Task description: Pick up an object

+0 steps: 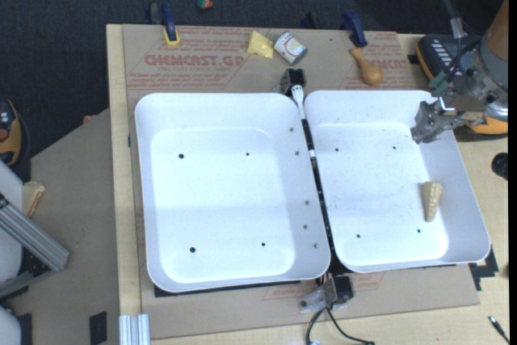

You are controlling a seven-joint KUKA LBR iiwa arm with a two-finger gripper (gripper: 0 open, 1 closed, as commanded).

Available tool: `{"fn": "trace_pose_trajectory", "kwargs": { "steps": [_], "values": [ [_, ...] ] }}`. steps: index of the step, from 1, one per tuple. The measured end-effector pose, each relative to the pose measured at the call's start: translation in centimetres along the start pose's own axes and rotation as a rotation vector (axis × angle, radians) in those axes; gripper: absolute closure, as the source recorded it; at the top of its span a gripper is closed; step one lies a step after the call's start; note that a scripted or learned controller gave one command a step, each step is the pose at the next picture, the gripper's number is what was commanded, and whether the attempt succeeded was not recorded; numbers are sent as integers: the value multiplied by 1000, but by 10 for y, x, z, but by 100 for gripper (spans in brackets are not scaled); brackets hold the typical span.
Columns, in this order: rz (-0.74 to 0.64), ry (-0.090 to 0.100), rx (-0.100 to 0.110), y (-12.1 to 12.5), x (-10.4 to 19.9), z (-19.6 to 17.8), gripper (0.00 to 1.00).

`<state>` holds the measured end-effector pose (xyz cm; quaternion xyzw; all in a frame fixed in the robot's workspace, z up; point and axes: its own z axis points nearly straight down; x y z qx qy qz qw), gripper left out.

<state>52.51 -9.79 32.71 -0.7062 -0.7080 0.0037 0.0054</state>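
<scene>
Bins side by side on the worktop (121,174): left bin (153,117) bare white floor; right bin (355,105) carries one loose item, a small tan cone-shaped object (432,199), lying near the right wall, narrow end pointing toward the front rim. Likely the only candidate for the pick.

Gripper (426,125) sits over the far right corner of the right bin, at about rim height, arm coming in from the right. Well apart from the tan object, which lies closer to the front edge. Nothing visible between the tips. Whether it is clenched or released I cannot tell; the metal parts blur together at this angle.

Outside the bins, on the back strip of the worktop: yellow wedge (260,45), small white-and-grey block (289,48) just beside it, wooden-handled piece (366,67) further right. Blue clamps (169,22) pin the board edge, presumably to keep the surface from shifting. These items sit beyond bin walls, so probably out of play.

Judgement: approach stage, no grasp made. Next move would need travel toward the front along the right wall, then descent. Object's closeness to the sloped wall may crowd one side of the gripper.
</scene>
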Motion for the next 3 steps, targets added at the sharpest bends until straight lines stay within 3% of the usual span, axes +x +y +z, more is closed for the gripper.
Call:
{"fn": "trace_pose_trajectory", "kwargs": {
  "steps": [1, 2, 3],
  "values": [
    [-12, 1, 0, -48, 164, 89, 100],
    [0, -1, -24, -35, 164, -5, 100],
    [-2, -1, -17, -46, 211, -44, 100]
  ]
}}
